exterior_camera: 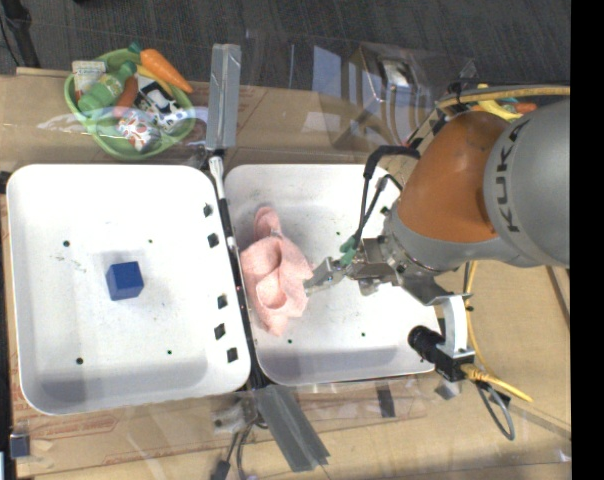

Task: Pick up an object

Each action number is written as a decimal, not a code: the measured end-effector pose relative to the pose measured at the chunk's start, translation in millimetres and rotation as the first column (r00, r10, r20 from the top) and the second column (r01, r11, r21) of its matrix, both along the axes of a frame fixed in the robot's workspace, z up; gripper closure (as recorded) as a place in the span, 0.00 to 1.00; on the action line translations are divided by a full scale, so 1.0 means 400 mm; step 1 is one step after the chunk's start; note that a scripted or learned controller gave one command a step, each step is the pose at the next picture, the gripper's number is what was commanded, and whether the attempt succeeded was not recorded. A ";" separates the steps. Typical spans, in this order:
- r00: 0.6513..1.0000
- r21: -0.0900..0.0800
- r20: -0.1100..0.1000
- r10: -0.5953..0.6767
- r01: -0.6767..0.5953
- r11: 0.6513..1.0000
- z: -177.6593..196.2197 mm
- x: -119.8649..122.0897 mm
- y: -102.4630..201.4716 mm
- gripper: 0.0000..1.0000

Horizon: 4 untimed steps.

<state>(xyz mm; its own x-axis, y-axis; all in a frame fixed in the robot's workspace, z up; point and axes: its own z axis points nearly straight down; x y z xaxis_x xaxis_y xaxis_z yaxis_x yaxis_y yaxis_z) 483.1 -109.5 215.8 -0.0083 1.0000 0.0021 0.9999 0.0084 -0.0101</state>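
A crumpled pink cloth (270,271) lies at the left side of the right bin (322,353), close to the divider between the bins. My gripper (317,276) reaches in from the right, low over the bin floor, and its tip sits at the cloth's right edge. The view does not settle whether it touches the cloth. A small blue cube (125,279) rests alone in the left bin (52,368), far from the gripper.
The arm's grey body and orange band (452,193) cover the right bin's right side. A green bowl (132,103) of toy food and small items stands on the bench behind the left bin. A metal bar (222,93) rises behind the divider.
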 end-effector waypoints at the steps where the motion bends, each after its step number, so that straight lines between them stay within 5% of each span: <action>1: 0.991 -0.002 0.000 -0.132 0.132 0.991 -0.196 0.178 0.009 0.00; 2: 0.999 -0.001 0.007 0.041 -0.041 0.999 -0.313 0.376 -0.018 0.00; 3: 0.981 -0.002 0.009 0.191 -0.191 0.982 -0.258 0.437 -0.096 0.00; 4: 0.963 -0.001 0.011 0.268 -0.268 0.963 -0.307 0.373 -0.131 0.00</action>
